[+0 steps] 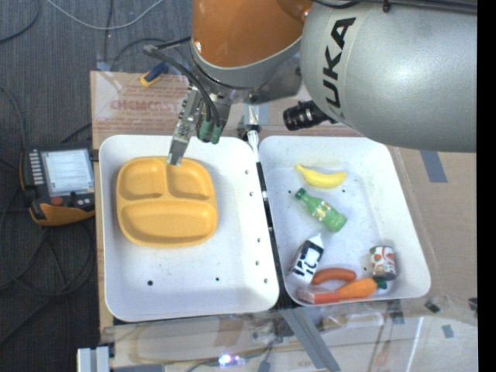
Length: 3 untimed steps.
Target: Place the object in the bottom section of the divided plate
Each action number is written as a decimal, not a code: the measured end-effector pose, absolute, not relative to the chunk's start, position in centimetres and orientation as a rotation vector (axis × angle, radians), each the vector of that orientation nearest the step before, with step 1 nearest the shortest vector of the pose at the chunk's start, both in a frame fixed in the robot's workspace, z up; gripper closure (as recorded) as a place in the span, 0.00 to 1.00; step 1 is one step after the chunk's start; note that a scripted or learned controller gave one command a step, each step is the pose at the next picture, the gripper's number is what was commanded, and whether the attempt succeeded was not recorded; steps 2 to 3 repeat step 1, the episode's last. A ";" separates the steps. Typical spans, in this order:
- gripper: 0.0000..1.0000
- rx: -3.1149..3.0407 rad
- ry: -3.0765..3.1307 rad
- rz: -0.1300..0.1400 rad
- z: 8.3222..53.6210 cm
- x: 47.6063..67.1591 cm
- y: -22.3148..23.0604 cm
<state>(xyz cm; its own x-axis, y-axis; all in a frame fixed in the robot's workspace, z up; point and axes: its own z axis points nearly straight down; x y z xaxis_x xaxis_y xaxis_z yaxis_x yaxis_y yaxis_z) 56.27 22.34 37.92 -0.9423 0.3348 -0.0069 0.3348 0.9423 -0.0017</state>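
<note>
A yellow divided plate (166, 201) is seen in the left bin (124, 285). The gripper (177, 155) is held over the plate's upper rim, fingers narrow and empty. In the right bin (403, 208) are laid a banana (321, 177), green bottle (321, 210) and carrot (350, 290).

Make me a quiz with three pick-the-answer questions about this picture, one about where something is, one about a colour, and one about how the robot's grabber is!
1. Where is the divided plate?
A. left bin
B. right bin
C. on the floor

2. What colour is the bottle?
A. red
B. green
C. blue

3. Where is the gripper?
A. over the banana
B. at the plate's top edge
C. beside the can

Answers: 1 A, the plate lies in the left bin. 2 B, the bottle is green. 3 B, its tip sits at the plate's upper rim.
</note>
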 end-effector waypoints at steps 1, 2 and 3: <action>1.00 -0.066 3.137 -0.001 39.5 53.9 22.6; 1.00 -0.066 3.137 -0.001 39.5 53.9 22.6; 1.00 -0.066 3.137 -0.001 39.5 53.9 22.6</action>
